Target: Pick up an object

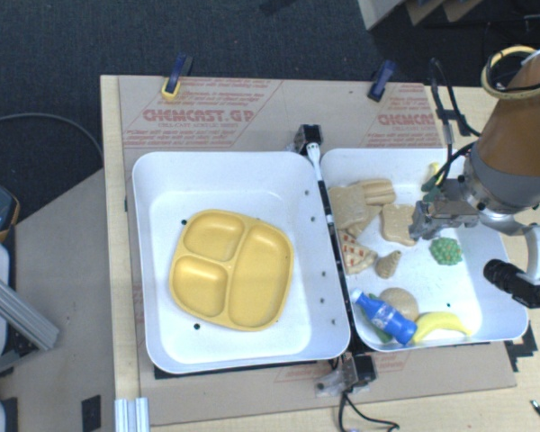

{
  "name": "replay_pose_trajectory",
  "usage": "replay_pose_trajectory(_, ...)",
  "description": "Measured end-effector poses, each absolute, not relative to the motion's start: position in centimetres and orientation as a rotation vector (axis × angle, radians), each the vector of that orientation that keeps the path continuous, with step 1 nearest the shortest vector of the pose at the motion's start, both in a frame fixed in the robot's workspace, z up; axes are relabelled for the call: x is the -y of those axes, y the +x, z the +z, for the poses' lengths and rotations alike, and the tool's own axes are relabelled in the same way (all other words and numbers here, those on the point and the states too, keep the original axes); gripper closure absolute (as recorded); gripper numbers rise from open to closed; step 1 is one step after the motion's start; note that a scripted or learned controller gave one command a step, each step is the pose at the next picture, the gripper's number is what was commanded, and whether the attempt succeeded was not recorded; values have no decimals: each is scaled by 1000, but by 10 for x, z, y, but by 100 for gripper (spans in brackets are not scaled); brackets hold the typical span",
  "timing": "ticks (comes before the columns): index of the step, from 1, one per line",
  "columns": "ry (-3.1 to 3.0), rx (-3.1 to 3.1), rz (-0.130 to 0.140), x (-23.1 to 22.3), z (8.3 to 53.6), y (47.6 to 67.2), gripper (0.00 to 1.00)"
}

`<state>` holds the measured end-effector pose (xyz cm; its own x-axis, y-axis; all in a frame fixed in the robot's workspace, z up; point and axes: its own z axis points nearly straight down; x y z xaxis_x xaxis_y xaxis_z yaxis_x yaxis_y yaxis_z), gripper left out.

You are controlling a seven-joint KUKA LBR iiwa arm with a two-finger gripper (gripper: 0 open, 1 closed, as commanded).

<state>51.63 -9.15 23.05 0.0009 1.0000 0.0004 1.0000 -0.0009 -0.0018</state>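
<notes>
**Gripper low over the right bin's toys**

Far to the gripper's left, a yellow divided plate (231, 269) fills the left bin (153, 183). Closer in, a pizza slice (355, 255) lies down-left. The gripper (429, 226) hangs touching a tan piece (397, 225); green broccoli (446, 251) sits just below-right. Its grip: cannot tell.

This looks like a robotics lab. The bench (252, 106) is a brown board printed with a plastics brand name, held by blue clamps (175, 76) at the top of the frame, on dark carpet (117, 25). Two white bins (153, 205) sit bolted side by side, one with toy food (447, 251). Cables (36, 120) trail at left, and aluminium framing (18, 309) crosses the lower left.
</notes>
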Motion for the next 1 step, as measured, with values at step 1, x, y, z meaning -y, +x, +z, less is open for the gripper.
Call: replay_pose_trajectory(1,-2222,2223,-1,91,233,519,100)
